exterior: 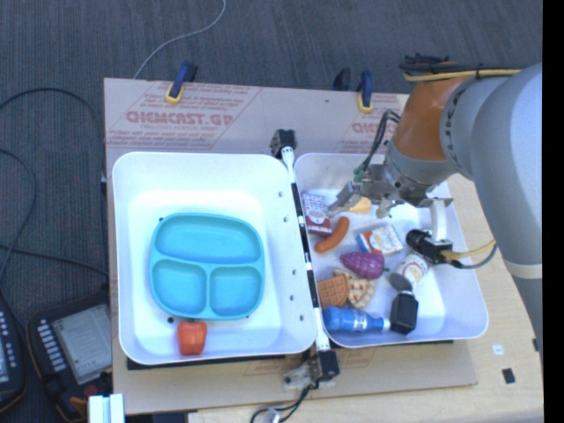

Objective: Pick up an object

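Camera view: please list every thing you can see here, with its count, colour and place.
bins: 2, white, side by side on the bench
divided plate: 1, light blue, in the left bin
toy pepper: 1, orange-red, left bin, near edge
sausage: 1, orange-red, right bin
grape bunch: 1, purple, right bin, middle
waffle: 1, brown, right bin
bottle: 1, blue, right bin, near edge
black block: 1, black, beside the bottle
clamps: 2, blue and yellow, far board edge
gripper: 1, grey, over the right bin
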Tool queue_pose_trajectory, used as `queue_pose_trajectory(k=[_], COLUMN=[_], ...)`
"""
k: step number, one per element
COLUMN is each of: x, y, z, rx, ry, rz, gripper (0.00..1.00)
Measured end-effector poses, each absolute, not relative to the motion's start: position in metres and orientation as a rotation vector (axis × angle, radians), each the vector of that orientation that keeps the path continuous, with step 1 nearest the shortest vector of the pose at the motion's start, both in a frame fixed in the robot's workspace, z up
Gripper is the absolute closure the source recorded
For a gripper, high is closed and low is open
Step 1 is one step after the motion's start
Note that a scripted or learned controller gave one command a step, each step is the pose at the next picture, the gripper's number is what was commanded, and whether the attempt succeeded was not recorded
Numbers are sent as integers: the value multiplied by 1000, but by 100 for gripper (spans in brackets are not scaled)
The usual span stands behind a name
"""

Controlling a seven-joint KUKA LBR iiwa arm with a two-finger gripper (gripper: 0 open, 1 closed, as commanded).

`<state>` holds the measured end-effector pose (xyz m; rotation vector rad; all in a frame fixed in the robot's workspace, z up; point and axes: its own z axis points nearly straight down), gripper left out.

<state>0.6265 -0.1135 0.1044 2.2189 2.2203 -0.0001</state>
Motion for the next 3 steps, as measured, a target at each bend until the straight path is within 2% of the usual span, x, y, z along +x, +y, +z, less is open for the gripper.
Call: queue_pose_trajectory(k=[1,2,3], x=[626,626,567], y=[-113,-113,-101], z=[112,112,95], rx=[2219,2220,2198], ry=[2224,2223,2196], rz=[-3,-3,29], gripper=[100,0,0])
